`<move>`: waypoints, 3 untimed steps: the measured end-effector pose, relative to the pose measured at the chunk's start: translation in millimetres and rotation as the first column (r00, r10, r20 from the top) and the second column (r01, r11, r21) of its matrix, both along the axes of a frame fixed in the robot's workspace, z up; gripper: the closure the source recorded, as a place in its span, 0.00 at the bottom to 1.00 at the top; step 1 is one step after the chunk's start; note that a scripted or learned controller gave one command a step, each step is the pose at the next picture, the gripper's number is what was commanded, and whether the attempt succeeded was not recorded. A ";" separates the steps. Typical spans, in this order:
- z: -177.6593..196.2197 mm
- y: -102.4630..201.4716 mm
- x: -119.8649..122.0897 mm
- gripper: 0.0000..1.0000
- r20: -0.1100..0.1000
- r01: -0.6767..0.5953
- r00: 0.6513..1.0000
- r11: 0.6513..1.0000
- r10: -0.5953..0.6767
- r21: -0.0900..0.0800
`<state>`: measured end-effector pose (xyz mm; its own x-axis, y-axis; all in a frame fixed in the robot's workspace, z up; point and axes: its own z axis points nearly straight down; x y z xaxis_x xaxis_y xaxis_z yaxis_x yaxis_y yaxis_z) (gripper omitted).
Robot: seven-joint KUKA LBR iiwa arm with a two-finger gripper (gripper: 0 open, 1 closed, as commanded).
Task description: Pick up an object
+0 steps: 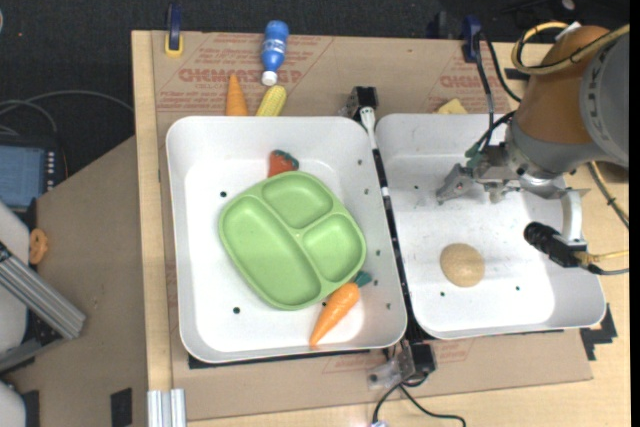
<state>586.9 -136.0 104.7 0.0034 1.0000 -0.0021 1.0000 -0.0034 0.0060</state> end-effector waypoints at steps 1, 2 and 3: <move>0.0 0.0 0.0 0.00 0.000 0.000 1.000 1.000 0.000 0.000; 0.0 0.0 0.0 0.00 0.000 0.000 1.000 1.000 0.000 0.000; 0.0 0.0 0.0 0.00 0.000 0.000 1.000 1.000 0.000 0.000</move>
